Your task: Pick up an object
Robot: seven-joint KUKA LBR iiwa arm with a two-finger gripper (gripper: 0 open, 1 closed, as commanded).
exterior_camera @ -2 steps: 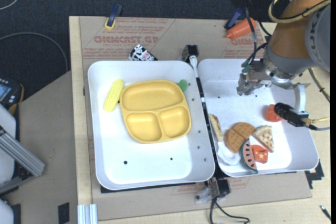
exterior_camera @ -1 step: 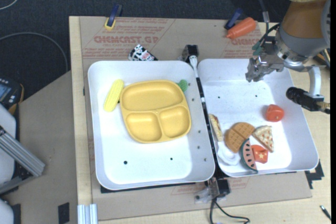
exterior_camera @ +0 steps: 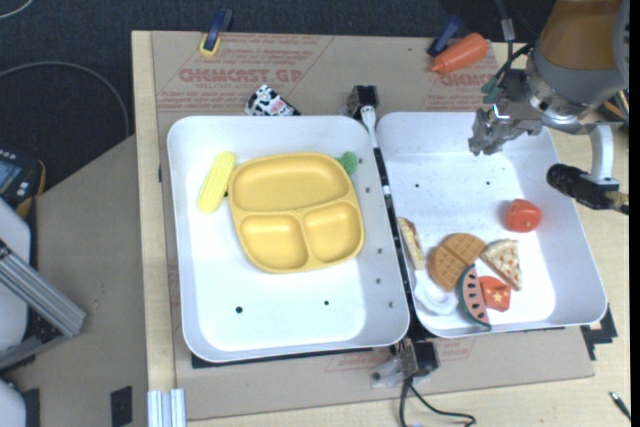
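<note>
Gripper (exterior_camera: 489, 137) hung over right bin (exterior_camera: 560, 310), 12 o'clock end; finger state cannot be told. Candidate red tomato (exterior_camera: 522, 214) lies at 5 o'clock of gripper, untouched; other toy food clustered at bin's 6 o'clock.

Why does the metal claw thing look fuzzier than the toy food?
In the camera view the grey metal pincer is small and smeared, its tips unclear, while the round red tomato toy looks fairly crisp; light is even, and the yellow divided plastic plate casts only soft shadows.

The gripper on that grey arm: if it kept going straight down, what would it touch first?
Probably the bare white floor of the right bin. The gripper points down over its far end; height is hard to judge from this slant.
</note>
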